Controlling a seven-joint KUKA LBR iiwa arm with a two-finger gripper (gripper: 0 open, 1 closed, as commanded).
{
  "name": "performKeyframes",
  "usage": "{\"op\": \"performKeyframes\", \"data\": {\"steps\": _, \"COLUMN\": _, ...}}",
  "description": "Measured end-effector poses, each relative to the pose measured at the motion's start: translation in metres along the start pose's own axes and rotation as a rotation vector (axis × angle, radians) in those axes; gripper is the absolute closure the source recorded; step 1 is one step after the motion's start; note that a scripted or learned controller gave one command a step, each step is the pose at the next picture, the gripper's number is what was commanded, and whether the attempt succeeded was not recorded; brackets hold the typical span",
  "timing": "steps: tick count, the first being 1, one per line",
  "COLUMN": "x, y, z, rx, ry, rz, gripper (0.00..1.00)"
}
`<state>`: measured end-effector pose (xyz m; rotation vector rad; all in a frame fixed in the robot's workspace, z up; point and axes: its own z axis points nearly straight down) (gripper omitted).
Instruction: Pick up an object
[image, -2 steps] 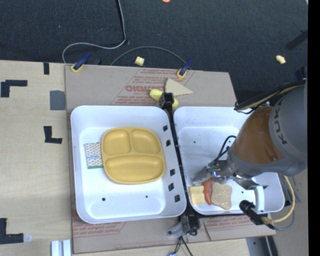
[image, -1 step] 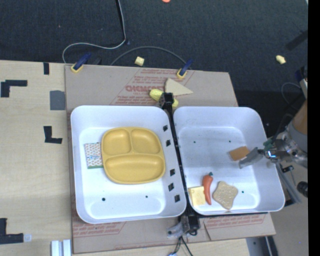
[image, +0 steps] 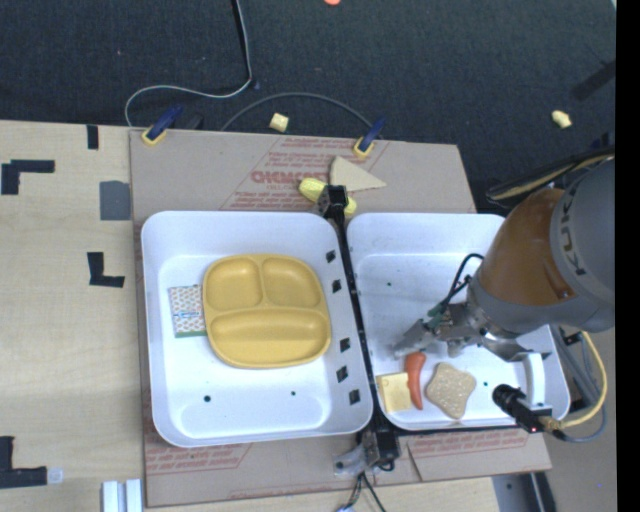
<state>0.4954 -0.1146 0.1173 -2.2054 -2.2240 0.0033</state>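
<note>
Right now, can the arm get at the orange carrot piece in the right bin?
Probably yes. The gripper hangs just above the carrot piece; nothing lies over it, though the yellow slice and bread crowd its sides.

A pale wood-grain worktop (image: 60, 330) with black angular markings is seen at the left. On it a flat brown cardboard sheet (image: 290, 170) with red print is laid, held at its far edge by two blue-and-yellow clamps (image: 158, 128). Two shallow white plastic bins rest side by side on the cardboard: the left bin (image: 165, 330) and the right bin (image: 400, 235), touching along a black divider strip (image: 345, 300). A small yellow block (image: 279, 122) lies on the dark surface beyond.
</note>
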Motion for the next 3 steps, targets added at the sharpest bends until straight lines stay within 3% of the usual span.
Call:
{"op": "performKeyframes", "data": {"steps": 1, "x": 0.008, "y": -0.004, "z": 0.032, "rx": -0.015, "ry": -0.010, "rz": 0.008, "gripper": 0.00}}
{"op": "performKeyframes", "data": {"steps": 2, "x": 0.006, "y": -0.003, "z": 0.020, "rx": -0.017, "ry": -0.012, "rz": 0.010, "gripper": 1.00}}
{"op": "performKeyframes", "data": {"steps": 3, "x": 0.084, "y": 0.042, "z": -0.072, "rx": -0.017, "ry": -0.003, "rz": -0.002, "gripper": 1.00}}
